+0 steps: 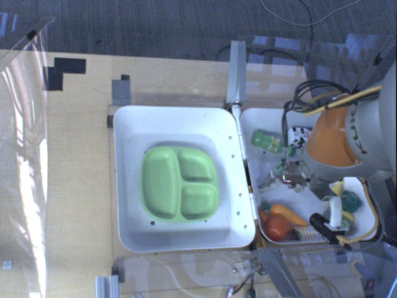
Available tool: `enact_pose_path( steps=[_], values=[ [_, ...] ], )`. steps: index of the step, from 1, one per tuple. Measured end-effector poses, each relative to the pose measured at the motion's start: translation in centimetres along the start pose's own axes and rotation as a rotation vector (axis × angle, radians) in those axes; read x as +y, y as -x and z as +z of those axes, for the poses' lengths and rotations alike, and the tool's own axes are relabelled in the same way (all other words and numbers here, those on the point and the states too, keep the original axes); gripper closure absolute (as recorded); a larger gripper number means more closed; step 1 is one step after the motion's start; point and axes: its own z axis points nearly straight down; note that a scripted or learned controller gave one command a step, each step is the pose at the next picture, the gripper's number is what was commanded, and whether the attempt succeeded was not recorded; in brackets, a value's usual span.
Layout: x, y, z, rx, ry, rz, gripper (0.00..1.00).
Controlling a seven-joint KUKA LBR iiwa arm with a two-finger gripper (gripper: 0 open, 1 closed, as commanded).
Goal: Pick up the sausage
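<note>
Bench [74,197]: pale wood surface bearing two shallow white bins side by side, with black tape marks near its far left corner.
Left bin [124,166]: white, and it holds one thing, the plate.
Plate [180,182]: light green and divided into three compartments, one long one on the left and two smaller ones on the right. It lies flat in the middle of the left bin.
Right bin [260,163]: white and partly covered by the arm. Its small things are clustered along the near edge and at the far left.
Arm [332,138]: grey with an orange band, entering from the right and reaching down over the right bin.
Gripper [288,179]: metallic, low over the middle of the right bin, above bare white floor. Nothing is seen held in it, and whether the pincer is apart or together cannot be told from this slant.
Sausage [265,216]: probably the small red-brown piece at the near left of the right bin. It touches the carrot's left end and is largely hidden, so the identification is uncertain. It lies near the gripper but clear of it.
Carrot [288,215]: orange, lying slantwise just above the tomato.
Tomato [278,228]: red and round, against the bin's near wall.
Green bottle [267,142]: translucent, lying on its side at the far left of the right bin.
Yellow piece [338,188] and teal piece [351,200]: close together at the bin's right side, and too small to identify.
</note>
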Motion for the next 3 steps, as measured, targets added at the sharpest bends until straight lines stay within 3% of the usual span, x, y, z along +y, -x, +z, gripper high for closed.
enact_pose_path(
  steps=[1, 2, 3],
  values=[
    [-2.4, 4.3, 0.0, -0.003, -0.001, 0.055, 0.00],
    [5.8, 5.8, 0.1, -0.004, -0.001, -0.017, 0.00],
    [-1.7, 11.8, -0.1, 0.006, -0.004, -0.025, 0.00]
  ],
)
